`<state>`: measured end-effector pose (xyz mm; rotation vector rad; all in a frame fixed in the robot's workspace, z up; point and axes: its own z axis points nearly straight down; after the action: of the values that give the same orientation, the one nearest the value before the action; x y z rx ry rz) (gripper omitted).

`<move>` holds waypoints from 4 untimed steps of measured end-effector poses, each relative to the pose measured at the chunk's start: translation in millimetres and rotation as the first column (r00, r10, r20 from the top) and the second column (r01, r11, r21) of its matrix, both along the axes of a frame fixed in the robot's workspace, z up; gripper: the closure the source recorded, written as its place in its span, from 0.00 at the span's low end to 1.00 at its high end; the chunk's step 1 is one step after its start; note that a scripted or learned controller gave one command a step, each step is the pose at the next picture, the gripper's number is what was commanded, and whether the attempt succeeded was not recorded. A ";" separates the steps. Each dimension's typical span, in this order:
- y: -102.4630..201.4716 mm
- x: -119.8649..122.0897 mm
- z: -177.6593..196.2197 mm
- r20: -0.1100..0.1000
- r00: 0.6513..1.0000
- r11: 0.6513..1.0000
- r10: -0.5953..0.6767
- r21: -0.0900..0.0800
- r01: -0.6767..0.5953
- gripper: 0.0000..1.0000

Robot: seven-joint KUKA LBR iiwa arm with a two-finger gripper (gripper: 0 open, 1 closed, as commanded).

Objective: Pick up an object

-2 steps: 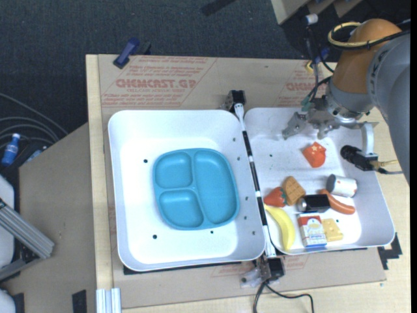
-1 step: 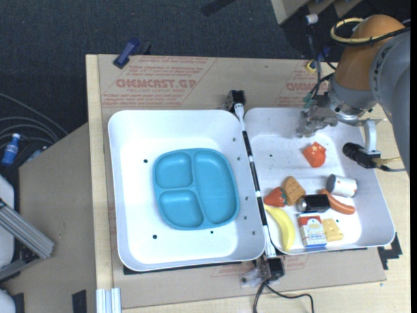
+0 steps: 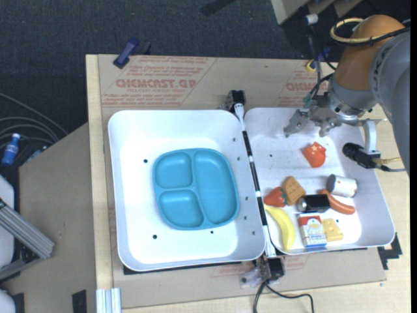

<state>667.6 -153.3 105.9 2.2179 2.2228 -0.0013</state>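
1. Broadly, a pale wooden surface (image 3: 195, 77) printed with red lettering carries two shallow white plastic bins side by side.
2. The left white bin (image 3: 130, 175) holds a light blue plastic plate with three compartments (image 3: 195, 188), lying flat near its middle.
3. The right white bin (image 3: 273, 142) holds a cluster of small toy foods, gathered toward its near end.
4. The grey arm with an orange band (image 3: 371, 51) reaches in from the right, over the far end of the right bin.
5. The pincer (image 3: 309, 124) hangs over bare bin floor at that far end, its fingers spread apart with nothing between them.
6. A curved yellow plastic banana (image 3: 282, 225) lies along the right bin's left wall, near the front.
7. A small red, white and blue carton (image 3: 313, 232) lies just right of the banana, with a yellow cheese-like block (image 3: 333, 230) beside it.
8. An orange sausage-shaped toy (image 3: 340, 205) lies below a white cylinder (image 3: 343, 186), next to a black block (image 3: 315, 202).
9. A brown bread-like piece (image 3: 294, 189) touches a red strawberry-like toy (image 3: 276, 197).
10. A small red-orange toy fruit (image 3: 315, 154) sits alone, nearest the pincer but apart from it.
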 end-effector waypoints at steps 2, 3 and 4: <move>-3.1 -8.3 -10.4 -0.001 1.000 1.000 -0.002 0.001 0.002 1.00; -3.0 -8.4 -10.6 -0.001 1.000 1.000 -0.002 0.001 0.002 0.00; 8.7 -0.8 -21.0 0.001 1.000 1.000 -0.001 0.001 0.001 0.00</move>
<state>666.8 -144.7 84.9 2.2193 2.2217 0.0014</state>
